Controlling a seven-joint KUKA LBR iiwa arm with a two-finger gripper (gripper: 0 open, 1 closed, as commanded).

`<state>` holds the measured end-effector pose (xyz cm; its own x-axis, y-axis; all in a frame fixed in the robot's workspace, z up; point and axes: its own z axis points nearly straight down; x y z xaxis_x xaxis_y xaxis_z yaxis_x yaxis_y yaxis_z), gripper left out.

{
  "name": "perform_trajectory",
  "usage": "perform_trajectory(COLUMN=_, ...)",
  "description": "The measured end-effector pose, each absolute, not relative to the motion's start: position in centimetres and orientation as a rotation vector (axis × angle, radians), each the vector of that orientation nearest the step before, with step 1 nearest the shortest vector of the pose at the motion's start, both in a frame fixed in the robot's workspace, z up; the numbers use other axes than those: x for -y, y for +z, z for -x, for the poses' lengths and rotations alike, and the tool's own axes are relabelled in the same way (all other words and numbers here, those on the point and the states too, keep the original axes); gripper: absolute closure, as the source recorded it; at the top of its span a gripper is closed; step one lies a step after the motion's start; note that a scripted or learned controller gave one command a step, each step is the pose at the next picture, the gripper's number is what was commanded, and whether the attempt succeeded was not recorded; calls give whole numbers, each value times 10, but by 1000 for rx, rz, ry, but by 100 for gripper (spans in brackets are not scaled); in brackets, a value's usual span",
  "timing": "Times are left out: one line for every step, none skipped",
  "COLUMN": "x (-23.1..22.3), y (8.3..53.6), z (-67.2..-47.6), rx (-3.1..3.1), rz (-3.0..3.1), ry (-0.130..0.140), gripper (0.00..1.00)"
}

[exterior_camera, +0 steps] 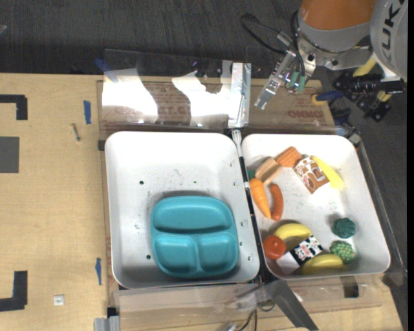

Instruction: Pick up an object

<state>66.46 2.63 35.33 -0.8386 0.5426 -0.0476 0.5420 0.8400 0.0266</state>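
The gripper [277,83] hangs above the bench behind the far rim of the right bin [370,194], well above and apart from everything in it; its two slim fingers [266,97] slant down toward the left and stand spread, with nothing between them. Above it sits the orange band [336,14] of the arm.

The nearest things below lie in the right bin's far part: an orange block [288,156] touching a tan piece [266,169], and just to their right a brown-and-white carton [311,174] resting against a yellow piece [330,175]. Along the bin's left wall a carrot [260,197] lies beside a red-orange sausage shape [277,201], the two touching. In the near part sit a banana [291,231], a red tomato [273,246], a black-and-white patterned item [305,249], a second yellow fruit [322,262], and two green pieces, one dark [344,227] and one bumpy [342,251], close to the right wall.

The left bin [129,161] holds a teal divided tray [193,236], lying flat in its near half.
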Motion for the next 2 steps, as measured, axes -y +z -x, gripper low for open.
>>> perform_trajectory(x=-27, y=365, z=-666, rx=-2954, rz=-868, ry=22, gripper=100)
perform_trajectory(x=-20, y=341, z=-646, rx=-3095, rz=-525, ry=1, gripper=100)
